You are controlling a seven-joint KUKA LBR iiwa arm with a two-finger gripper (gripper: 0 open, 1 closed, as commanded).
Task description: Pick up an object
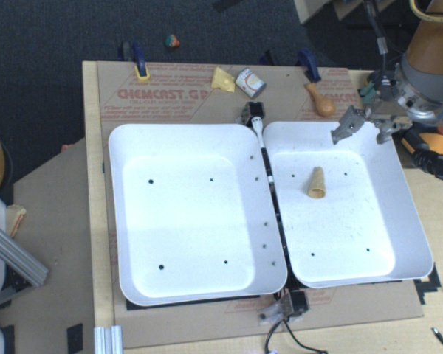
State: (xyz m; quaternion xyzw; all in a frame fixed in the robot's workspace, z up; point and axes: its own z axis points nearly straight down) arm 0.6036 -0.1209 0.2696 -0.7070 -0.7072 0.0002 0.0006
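The hand [364, 125], fingers spread and nothing held, is poised over the right bin's [399, 257] far edge, while a cone [316, 183] is left lying mid-bin, apart from it, free for grasping.

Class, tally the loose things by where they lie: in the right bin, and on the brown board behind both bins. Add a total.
In the right bin: 1, a tan cone
On the board: 3, a yellow wedge, a small white box, an orange-brown piece
Total: 4
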